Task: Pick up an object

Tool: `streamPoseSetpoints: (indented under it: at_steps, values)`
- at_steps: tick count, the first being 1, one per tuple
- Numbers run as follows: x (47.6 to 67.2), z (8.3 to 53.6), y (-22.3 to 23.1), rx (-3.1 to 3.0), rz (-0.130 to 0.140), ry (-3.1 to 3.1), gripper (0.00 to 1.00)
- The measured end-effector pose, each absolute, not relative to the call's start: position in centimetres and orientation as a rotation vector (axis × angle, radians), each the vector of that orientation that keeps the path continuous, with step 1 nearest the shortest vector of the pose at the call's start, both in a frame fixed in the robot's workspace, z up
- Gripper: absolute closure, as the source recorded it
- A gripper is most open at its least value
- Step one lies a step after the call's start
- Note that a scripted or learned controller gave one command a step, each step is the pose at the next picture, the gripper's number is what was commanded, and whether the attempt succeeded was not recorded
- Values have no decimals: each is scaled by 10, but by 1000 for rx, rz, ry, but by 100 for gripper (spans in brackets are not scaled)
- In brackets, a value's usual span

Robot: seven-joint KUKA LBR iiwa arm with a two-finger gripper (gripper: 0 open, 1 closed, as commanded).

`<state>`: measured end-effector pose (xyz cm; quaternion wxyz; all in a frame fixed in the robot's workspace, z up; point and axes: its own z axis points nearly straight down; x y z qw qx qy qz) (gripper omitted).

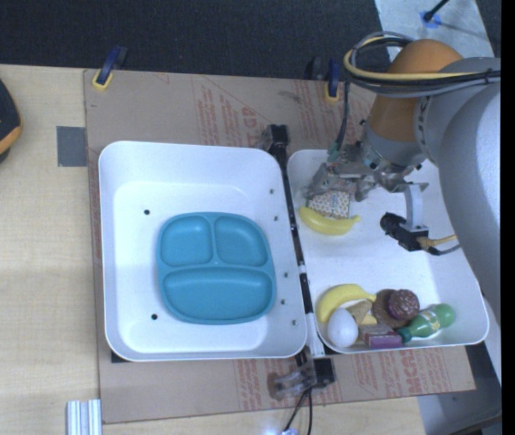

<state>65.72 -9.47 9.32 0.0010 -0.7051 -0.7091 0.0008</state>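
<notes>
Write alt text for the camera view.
A grey robot arm's gripper reaches into the right white bin, down over a yellow banana. More toy food is piled at that bin's near edge; the left bin holds a blue divided plate.

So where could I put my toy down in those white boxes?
The left bin has bare white floor all around the blue divided plate. The right bin is open in the middle, between the top banana and the food pile. It is crowded near the pincer.
</notes>
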Motion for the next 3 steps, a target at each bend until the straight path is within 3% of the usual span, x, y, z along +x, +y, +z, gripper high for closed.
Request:
streamPoseSetpoints:
  at_steps: [1,2,3]
  values:
    - [659,97,-165,-2226,-8,-2224,0]
    - [660,110,-163,-2218,-9,-2234,100]
    - [617,104,-198,-2219,8,-2217,100]
